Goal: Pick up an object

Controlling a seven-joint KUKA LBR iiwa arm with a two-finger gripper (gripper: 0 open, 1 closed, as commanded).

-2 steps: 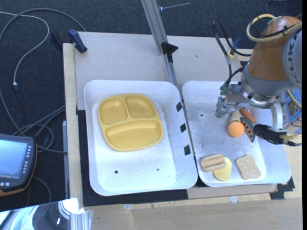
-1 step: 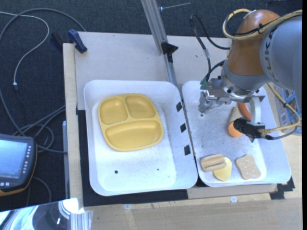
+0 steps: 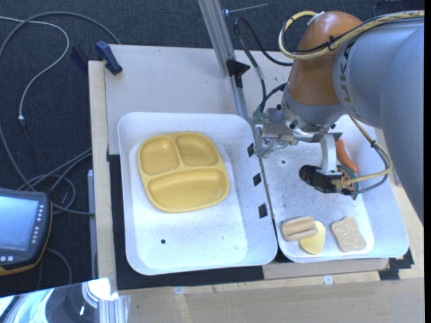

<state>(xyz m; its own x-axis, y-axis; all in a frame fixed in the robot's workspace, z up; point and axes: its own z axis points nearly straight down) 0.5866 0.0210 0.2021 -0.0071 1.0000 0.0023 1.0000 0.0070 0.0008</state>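
Observation:
My gripper [image 3: 271, 138] hangs low over the far left corner of the right bin [image 3: 294, 192], close to the wall between the two bins. Nothing shows between it and the bin floor. At that bin's front lie a tan bun-like piece [image 3: 298, 228], a yellow wedge [image 3: 314, 242] touching it, and a pale toast slice [image 3: 349, 235]. An orange carrot-like piece [image 3: 345, 155] lies at the bin's right side, partly hidden behind the arm. A yellow divided plate [image 3: 182, 171] lies in the left bin [image 3: 195, 247].
A metal post [image 3: 222, 36] rises behind the bins, just left of the arm. A blue clamp [image 3: 108, 57] sits at the bench's far left corner. Black tabs [image 3: 258, 179] mark the wall between the bins.

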